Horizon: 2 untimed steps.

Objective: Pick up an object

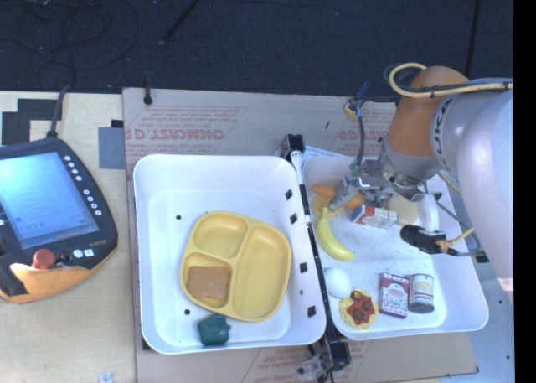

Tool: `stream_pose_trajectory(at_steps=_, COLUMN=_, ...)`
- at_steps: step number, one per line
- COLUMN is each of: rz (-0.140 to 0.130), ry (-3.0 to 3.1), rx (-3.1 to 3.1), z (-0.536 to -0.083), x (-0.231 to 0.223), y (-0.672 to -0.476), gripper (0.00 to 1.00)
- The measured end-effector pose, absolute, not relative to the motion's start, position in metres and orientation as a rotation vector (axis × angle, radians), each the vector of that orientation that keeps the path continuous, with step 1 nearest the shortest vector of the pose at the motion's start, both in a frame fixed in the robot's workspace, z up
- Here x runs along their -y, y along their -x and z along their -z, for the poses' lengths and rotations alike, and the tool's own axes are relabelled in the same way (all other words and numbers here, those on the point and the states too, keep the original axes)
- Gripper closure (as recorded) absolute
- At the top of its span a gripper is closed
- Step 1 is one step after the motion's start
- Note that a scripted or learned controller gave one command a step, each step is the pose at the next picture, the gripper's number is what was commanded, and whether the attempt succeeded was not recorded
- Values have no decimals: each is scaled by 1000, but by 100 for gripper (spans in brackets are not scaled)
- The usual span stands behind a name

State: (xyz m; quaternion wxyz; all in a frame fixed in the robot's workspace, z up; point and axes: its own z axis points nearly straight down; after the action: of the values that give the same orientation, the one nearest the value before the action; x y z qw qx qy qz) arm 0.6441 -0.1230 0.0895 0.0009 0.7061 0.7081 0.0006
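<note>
Pincer (366, 191) tips blur among clutter in right bin (469, 310).

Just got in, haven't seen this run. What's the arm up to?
The grey KUKA arm has its gripper low in the right white bin, at the far end by a small orange item and a white and red carton. A grasp can't be confirmed. The yellow banana, white egg and small tin can lie nearby. The left bin holds a yellow divided tray.

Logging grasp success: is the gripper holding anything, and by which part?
Cannot be told: the gripper is low among items in the right bin, its fingers obscured.
</note>
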Motion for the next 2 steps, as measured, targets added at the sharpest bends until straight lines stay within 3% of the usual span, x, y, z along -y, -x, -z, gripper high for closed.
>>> stream_pose_trajectory(at_steps=1, rz=19, ry=-2221, rx=-2236, z=-96, x=124, y=-640, gripper=100)
stream_pose_trajectory(at_steps=2, rz=1, ry=-2221, rx=-2221, z=-212, x=152, y=-597, gripper=100)
